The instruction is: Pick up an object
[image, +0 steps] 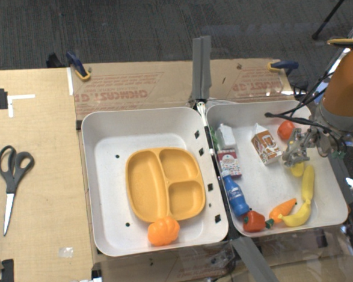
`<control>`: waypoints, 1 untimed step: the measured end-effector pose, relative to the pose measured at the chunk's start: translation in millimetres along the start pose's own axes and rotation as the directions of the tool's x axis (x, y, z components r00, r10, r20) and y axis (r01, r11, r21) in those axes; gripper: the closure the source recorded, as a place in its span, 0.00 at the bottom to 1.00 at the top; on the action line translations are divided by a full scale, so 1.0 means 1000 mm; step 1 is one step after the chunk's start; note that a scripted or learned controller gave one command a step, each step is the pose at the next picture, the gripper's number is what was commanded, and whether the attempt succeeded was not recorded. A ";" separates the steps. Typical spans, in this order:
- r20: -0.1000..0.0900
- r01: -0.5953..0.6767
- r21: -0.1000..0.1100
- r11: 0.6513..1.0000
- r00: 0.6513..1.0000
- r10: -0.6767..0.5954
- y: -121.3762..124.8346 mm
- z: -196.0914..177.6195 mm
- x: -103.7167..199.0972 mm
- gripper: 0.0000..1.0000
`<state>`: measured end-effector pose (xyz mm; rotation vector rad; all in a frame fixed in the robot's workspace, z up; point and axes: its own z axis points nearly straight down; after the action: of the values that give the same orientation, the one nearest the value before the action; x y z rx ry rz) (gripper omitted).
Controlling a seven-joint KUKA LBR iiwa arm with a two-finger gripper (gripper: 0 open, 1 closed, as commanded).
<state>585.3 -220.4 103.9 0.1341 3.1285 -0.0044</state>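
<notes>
Reaching in from the right, the grey arm with its orange band (347, 92) holds the tool (296, 153) low over the right bin (247, 111); whether it is spread or pressed together cannot be told, and nothing is seen pinched in it.

Taking the tool as the landmark: a small milk carton (265, 146) lies just to its left, tilted. A red tomato (286, 129) sits just behind it, partly hidden by the wrist. Directly in front of it a yellow piece (297, 170) peeks out, touching or nearly touching the tool. A banana (304, 198) runs on from there toward the near wall of the bin. Near the banana's lower end lie a carrot (282, 209) and, further left, a red pepper (252, 221). Well to the left of the tool, along the bin's left wall, lie a blue bottle (234, 195), a red-and-white box (228, 162) and a white-and-green carton (225, 134).

Far left of the tool, the left bin (100, 173) holds a yellow divided plate (165, 184) with an orange (163, 231) at its near edge. Scissors (11, 179) lie on the bench (38, 237).
</notes>
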 end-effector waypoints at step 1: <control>-0.005 -0.463 0.002 0.886 0.886 0.463 0.002 0.011 -0.031 1.00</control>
<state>616.2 -221.5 93.5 0.8771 3.0108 -0.0015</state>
